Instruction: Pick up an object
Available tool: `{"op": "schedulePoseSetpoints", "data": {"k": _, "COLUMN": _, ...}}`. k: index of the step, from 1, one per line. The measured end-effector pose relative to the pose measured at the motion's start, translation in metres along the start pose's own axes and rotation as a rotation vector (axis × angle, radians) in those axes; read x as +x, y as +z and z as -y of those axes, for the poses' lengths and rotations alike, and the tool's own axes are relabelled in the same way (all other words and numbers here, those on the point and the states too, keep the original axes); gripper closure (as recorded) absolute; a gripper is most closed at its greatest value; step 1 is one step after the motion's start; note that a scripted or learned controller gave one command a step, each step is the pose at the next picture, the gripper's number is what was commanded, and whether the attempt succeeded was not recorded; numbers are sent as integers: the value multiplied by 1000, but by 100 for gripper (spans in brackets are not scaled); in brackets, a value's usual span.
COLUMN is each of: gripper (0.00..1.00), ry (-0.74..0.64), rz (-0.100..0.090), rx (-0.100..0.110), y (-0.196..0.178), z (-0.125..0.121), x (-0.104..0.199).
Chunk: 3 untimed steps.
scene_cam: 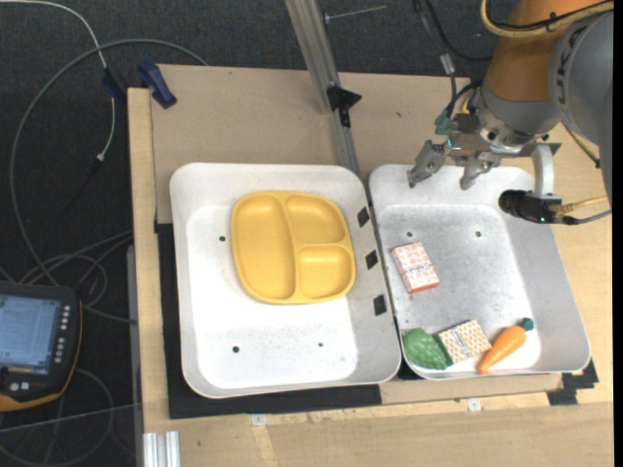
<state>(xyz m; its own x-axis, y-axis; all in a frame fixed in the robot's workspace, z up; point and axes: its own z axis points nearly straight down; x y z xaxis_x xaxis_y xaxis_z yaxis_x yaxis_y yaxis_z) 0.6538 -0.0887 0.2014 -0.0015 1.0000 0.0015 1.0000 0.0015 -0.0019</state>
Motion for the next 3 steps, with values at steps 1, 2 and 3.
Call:
{"op": "schedulePoseSetpoints", "data": {"k": 1, "gripper": 0, "ry": 0, "rz": 0, "rx": 0, "y": 0, "z": 0, "x": 0}}
{"op": "schedulePoseSetpoints", "data": {"k": 2, "gripper": 0, "ry": 1, "rz": 0, "rx": 7, "y": 60, "z": 9, "x": 1}}
{"op": "schedulePoseSetpoints", "data": {"k": 3, "gripper": 0, "ry": 1, "rz": 0, "rx": 6, "y": 112, "z": 10, "x": 2}}
